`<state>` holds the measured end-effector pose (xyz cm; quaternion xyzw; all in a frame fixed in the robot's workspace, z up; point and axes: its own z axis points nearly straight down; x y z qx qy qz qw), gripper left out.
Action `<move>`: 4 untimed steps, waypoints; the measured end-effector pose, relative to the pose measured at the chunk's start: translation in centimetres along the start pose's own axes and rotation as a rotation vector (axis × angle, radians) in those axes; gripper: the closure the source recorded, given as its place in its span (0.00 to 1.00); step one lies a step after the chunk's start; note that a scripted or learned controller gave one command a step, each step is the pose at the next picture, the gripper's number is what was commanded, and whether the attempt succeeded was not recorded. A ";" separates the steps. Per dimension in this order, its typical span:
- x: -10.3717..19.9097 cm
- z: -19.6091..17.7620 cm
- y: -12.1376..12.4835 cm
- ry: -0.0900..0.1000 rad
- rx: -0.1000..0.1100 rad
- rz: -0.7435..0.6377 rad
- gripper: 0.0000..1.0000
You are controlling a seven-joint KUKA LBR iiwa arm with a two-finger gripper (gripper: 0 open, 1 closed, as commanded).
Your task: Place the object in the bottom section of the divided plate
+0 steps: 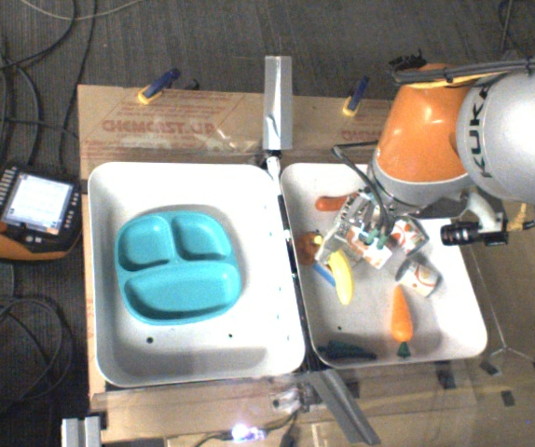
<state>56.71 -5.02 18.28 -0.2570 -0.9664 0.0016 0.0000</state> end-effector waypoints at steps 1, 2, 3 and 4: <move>7.5 0.0 2.2 0.004 -0.002 0.152 1.00; 6.3 -1.8 11.9 0.003 -0.001 0.205 1.00; 10.2 -4.6 14.8 0.001 0.000 0.274 1.00; 10.1 -4.6 14.8 0.000 0.000 0.276 0.00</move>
